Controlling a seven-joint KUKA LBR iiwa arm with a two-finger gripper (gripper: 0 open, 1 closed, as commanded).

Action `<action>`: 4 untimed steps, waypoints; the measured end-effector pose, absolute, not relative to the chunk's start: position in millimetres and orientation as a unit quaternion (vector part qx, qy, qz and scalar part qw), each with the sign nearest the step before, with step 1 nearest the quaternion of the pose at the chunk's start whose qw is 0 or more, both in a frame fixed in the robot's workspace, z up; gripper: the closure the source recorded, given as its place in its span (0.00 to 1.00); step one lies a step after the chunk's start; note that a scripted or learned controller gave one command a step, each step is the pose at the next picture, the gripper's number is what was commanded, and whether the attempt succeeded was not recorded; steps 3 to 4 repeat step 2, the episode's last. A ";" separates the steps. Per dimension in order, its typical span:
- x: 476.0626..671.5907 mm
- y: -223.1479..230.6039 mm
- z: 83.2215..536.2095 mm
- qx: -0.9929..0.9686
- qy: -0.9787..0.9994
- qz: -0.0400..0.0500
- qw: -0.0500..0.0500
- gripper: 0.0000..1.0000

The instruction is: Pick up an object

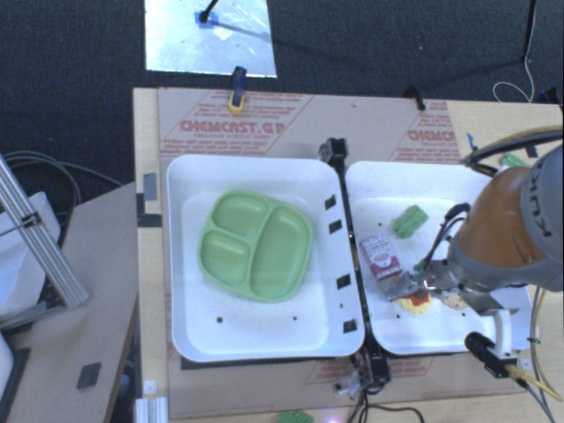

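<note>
Small red and white packet (380, 257) lying flat near the right bin's left wall, green block (410, 221) tilted just beyond it, yellow and red item (414, 303) nearer the front edge

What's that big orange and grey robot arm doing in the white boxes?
The robot arm is reaching into the right bin to pick something up. Its gripper is low, next to a small red and white packet and just above a yellow and red toy. A green block lies nearby. The left bin holds a green divided plate.
</note>
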State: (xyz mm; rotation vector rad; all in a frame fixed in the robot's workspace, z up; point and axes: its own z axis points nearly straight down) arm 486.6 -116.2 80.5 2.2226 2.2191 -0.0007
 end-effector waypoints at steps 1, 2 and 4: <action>487.7 -114.2 95.7 0.707 0.707 0.001 0.001 1.00; 552.6 -79.0 190.5 0.703 0.711 0.005 0.006 1.00; 552.6 -79.0 190.5 0.703 0.711 0.005 0.006 1.00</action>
